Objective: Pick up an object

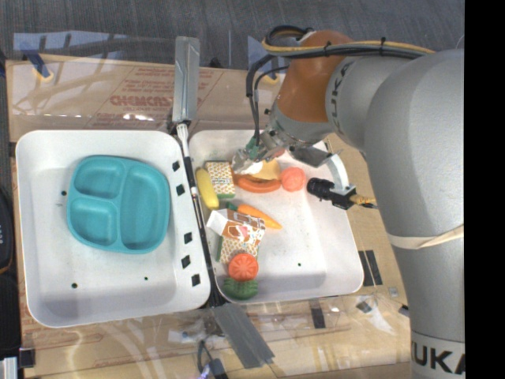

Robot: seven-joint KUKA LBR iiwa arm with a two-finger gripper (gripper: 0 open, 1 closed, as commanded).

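At the left of the frame sits the left bin (39, 235), and in its upper middle lies a teal divided plate (118, 204) with three compartments. A grey divider bar (186, 81) rises from the seam between the two bins toward the top of the frame.

Right of the seam, the right bin (331, 251) holds a cluster of toy food along its left side. A yellow banana (206, 188) lies just inside the left wall, with a small printed box (222, 177) touching it on the right. Below them an orange carrot (260, 216) points to the right, above a printed carton (237, 237). A red tomato (243, 267) rests on a green piece (241, 289) at the bin's lower left corner.

In the upper middle of this bin the gripper (256, 158) comes down over an orange hot dog (258, 183), which lies directly beneath and just below the fingertips; whether they touch it, and how far apart the fingers stand, cannot be told. A pink ball (293, 179) sits just right of the hot dog. The grey arm (410, 133) fills the right of the frame.
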